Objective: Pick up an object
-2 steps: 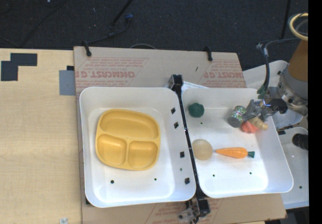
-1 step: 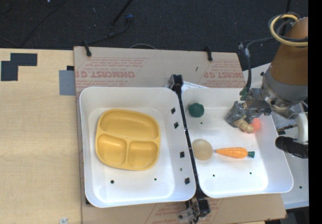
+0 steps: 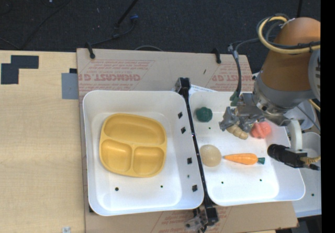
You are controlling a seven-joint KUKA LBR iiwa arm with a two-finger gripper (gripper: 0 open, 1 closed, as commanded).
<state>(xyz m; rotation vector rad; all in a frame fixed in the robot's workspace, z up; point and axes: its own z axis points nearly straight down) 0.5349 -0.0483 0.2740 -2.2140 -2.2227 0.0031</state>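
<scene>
Tan piece (image 3: 240, 133) in right bin (image 3: 246, 190), just under jaws (image 3: 232, 122) — jaws' state cannot tell. Pink ball (image 3: 261, 130) just beside it. Carrot (image 3: 242, 159) and beige ball (image 3: 210, 155) nearer front, green ball (image 3: 204, 114) behind. Left bin (image 3: 104, 195) — yellow tray (image 3: 133, 144).
</scene>
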